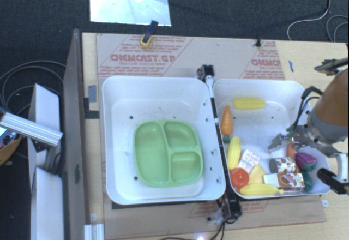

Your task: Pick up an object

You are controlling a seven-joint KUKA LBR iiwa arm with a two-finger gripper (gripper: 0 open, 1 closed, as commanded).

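My arm comes in from the right, and my gripper (289, 143) hangs low over the right bin (262, 87), in the middle of the toy food pile. I cannot tell if it has hold of anything, because the wrist hides it. All the toys lie in this bin: a corn (248, 103) at the far side, a carrot (227, 120) by the left wall, a banana (234, 151) next to it, a tomato (239, 178) near the front, and a purple toy (306, 160) and some little boxes (288, 173) right beside my gripper. The left bin (117, 124) has a green tray (167, 153) in it. I think I am at the grabbing step. Next I should close on one toy just under me and lift it straight up, slowly, so it does not slip out.
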